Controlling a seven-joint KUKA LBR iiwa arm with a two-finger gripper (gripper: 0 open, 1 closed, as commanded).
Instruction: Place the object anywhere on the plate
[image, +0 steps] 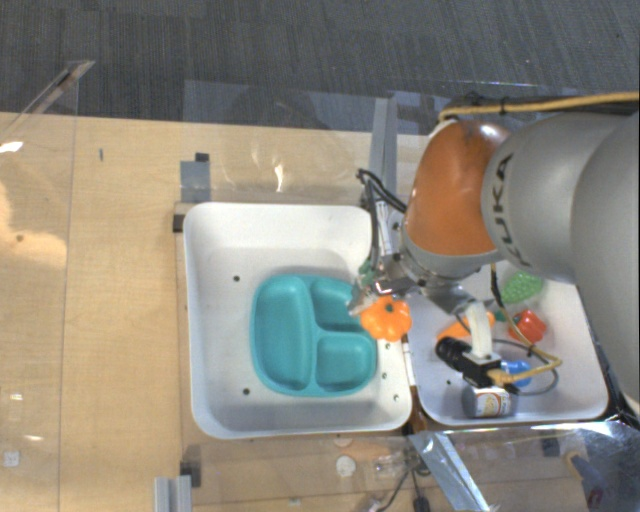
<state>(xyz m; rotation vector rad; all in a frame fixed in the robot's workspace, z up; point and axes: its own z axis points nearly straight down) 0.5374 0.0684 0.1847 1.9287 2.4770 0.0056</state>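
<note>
The gripper (372, 290) hangs over the right edge of the left bin (215, 300), and its jaws are too crowded by the wrist to tell whether they stand apart or together. Just below its tip sits 1 orange pumpkin-shaped object (386, 318), at the right rim of the plate (275, 340) and beside the wall between the 2 bins; whether it is gripped or resting cannot be told. The 1 teal plate has 3 compartments and lies in the middle of the left bin. The grey and orange arm (560, 200) covers the far part of the right bin (570, 390), where 5 loose things show: 1 green item (521, 288), 1 red item (529, 326), 1 small orange piece (455, 330), 1 blue item (516, 368) and 1 can (487, 403) lying near the front wall. Both bins sit on the pale wooden bench (100, 300).
</note>
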